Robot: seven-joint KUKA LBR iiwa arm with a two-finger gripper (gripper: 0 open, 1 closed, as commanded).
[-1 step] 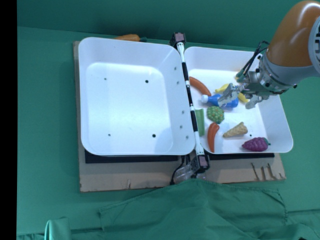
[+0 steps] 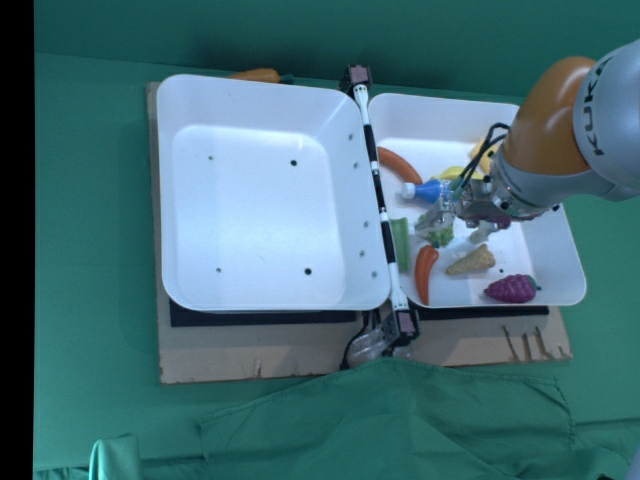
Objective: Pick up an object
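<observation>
From the camera view, the gripper [image 2: 462,218] hangs low over the middle of the right bin [image 2: 560,268], the arm [image 2: 570,128] reaching in from the bin's right side. Whether the gripper is wide, narrow or closed on something cannot be told here; the wrist hardware covers it.

The task names no particular object, so the nearest pieces matter most. A small green leafy toy [image 2: 438,233] lies touching or just beneath the gripper, toward the bin's left wall. A blue-and-white bottle [image 2: 425,190] lies just beside the gripper on its far-left side, long axis running roughly left to right across the bin. I judge these two to be the likeliest targets, with the gripper already almost on top of them.

Around them the bin is crowded. An orange sausage-shaped piece [image 2: 398,163] lies aslant near the far-left corner. A green stick [image 2: 399,243] lies along the left wall, and an orange carrot [image 2: 425,273] lies near it, long axis pointing to the near edge. A tan wedge [image 2: 472,261] sits just nearside of the gripper, and purple grapes [image 2: 510,288] rest by the near-right corner. Something yellow [image 2: 478,158] peeks out behind the wrist.

The close packing could mean a neighbour gets nudged or caught along with the target. The left bin [image 2: 200,108] holds nothing the move turns on.
</observation>
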